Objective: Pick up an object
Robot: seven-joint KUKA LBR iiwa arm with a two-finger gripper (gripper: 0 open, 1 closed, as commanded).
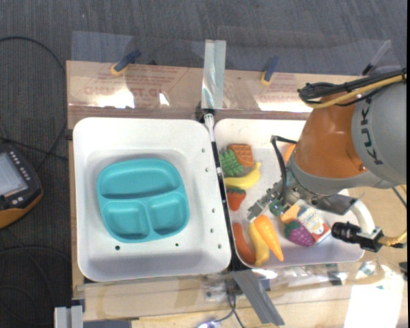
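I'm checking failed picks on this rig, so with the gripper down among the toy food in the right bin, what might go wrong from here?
1. Crowding: the gripper sits low over the carrot, close to the strawberry and banana, so it may nudge neighbours or pinch two at once.
2. The carrot is tapered and lies beside a corn cob, so it might slip out.
3. The arm's bulk hides part of the right bin, so a miss there could go unseen.
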